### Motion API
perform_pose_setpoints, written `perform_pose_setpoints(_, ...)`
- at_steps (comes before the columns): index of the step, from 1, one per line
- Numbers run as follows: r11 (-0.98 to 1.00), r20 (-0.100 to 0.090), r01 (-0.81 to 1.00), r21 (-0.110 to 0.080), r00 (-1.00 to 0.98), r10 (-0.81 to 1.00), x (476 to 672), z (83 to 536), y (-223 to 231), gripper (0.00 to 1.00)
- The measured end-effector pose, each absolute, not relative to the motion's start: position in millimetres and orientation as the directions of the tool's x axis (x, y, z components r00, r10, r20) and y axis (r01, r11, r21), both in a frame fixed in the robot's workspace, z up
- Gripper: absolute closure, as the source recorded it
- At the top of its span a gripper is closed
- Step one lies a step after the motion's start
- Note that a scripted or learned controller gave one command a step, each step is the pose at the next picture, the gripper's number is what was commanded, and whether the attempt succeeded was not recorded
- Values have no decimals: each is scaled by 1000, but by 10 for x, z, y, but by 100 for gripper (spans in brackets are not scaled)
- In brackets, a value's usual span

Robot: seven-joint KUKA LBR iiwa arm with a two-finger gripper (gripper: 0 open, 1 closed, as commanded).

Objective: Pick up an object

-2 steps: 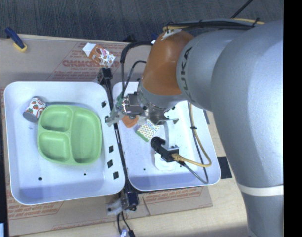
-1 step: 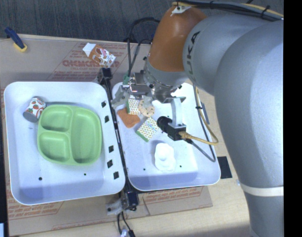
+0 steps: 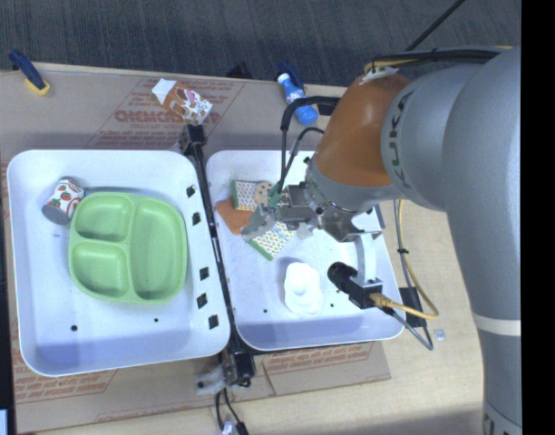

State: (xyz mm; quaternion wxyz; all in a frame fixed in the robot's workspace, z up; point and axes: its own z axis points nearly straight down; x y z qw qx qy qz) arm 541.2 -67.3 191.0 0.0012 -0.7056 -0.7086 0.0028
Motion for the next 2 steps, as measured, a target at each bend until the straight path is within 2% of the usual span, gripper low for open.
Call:
perform_pose_setpoints(1, 7, 0, 1000, -7, -7, 1000, 5404, 905, -960, 0)
perform_pose_setpoints(2, 13, -1, 1000, -7, -13, 1000, 5411, 1011, -957, 100)
